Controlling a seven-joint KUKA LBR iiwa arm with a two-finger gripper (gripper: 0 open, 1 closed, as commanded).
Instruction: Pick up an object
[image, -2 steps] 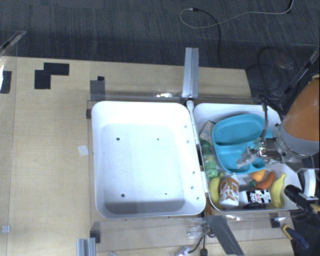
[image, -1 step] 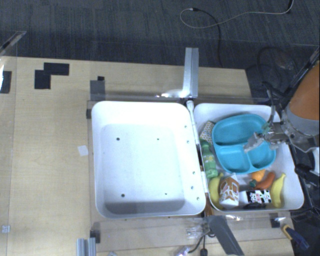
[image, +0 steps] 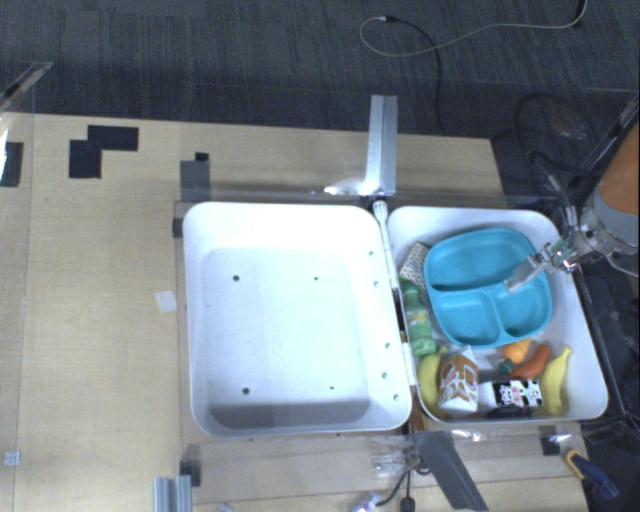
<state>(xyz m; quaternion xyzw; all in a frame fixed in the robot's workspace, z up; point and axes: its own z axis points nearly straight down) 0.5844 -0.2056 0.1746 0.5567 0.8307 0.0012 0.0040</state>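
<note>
Inside right bin (image: 596, 398): blue tray (image: 487, 288), seemingly fruit.

Even, bright overhead light washes out the 2 shallow white plastic bins (image: 290, 320). The picture is soft and grainy. Faint shadow lies along the left bin's near wall.

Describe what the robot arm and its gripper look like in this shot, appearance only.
The arm enters at the right edge of the camera view as a thick rounded body, with an orange band above a grey section. Its gripper is a slim, pale metallic piece tapering to thin fingers, with small dark and reddish fittings near its base. The details are too blurred to make out markings.
</note>
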